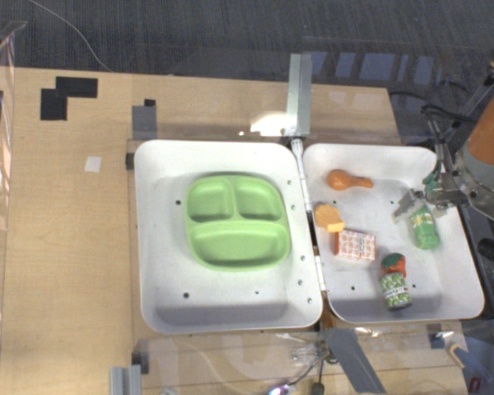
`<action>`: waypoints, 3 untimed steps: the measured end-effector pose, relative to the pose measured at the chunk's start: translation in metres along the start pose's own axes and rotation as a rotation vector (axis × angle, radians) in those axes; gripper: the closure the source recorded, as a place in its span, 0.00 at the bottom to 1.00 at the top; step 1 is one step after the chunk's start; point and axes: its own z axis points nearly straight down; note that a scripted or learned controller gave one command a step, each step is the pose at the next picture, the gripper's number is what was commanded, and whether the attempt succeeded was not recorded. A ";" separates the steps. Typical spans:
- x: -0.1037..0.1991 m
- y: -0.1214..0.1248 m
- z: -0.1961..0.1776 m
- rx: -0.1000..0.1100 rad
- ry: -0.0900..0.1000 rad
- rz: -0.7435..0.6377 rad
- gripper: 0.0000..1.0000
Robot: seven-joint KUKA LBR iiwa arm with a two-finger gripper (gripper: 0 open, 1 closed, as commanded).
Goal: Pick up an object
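1. Looking down on the counter, you see two white bins side by side: the left bin holds a green divided plate, the right bin holds the small objects.
2. Your gripper sits over the right bin's far right side, reaching in from the right.
3. You cannot tell from this view whether the fingers are open or closed; they are too small and cluttered to read.
4. A green bottle lies just below the gripper, touching or nearly touching it.
5. Elsewhere in the right bin you have an orange gourd-shaped toy at the top, an orange block by the left wall, a patterned box beside it, and a red-capped jar near the front.
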 end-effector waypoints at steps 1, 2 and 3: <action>-0.029 0.080 0.080 -0.004 -0.002 -0.045 0.00; -0.005 0.099 0.083 0.027 -0.004 0.389 0.00; 0.028 0.114 0.044 -0.001 0.000 1.005 0.00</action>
